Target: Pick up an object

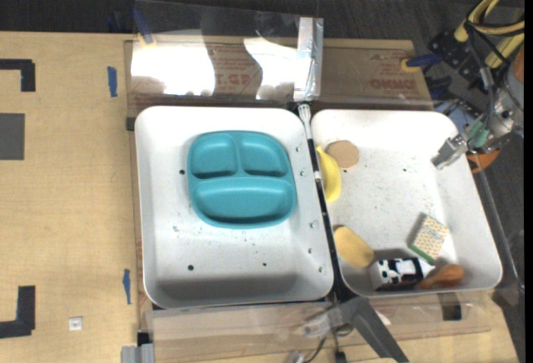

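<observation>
End effector [450, 151] hangs at right edge of frame over right bin's [391, 124] rim, can't tell its state; likely staged for a descent. Pickable objs cluster lower right: yellow piece [352, 246], patterned sponge [428, 236], black-white toy [400, 271]

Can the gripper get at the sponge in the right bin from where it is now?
Probably yes. The gripper hangs at the right bin's upper right edge, and the sponge lies below it on open bin floor. Only the black-and-white toy and orange piece crowd its lower side.
</observation>
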You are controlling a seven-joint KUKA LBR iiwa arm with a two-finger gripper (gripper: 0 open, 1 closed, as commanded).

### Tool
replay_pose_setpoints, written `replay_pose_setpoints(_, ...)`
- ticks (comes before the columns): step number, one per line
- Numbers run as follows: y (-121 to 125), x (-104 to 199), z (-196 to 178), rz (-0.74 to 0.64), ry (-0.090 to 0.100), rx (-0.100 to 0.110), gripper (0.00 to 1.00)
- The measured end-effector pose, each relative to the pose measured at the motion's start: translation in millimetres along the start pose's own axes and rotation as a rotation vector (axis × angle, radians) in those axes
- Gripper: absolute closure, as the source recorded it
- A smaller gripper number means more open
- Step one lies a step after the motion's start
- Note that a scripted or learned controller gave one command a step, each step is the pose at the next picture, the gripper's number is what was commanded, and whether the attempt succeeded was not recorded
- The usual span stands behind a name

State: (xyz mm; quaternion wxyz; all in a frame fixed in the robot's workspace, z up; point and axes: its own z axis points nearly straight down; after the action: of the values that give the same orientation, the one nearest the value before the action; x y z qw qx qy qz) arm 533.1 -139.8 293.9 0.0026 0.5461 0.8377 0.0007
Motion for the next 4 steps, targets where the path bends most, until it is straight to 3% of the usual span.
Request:
replay_pose_setpoints(1,-29,36,-7,-0.33,0.004,0.002,1.0)
replay_pose_setpoints(2,-40,42,57,-0.51,0.004,0.002,1.0)
replay_pose_setpoints(3,-35,42,23,-0.778,-0.001,-0.002,1.0)
replay_pose_setpoints(4,7,43,43,-0.622,0.001,-0.001,1.0)
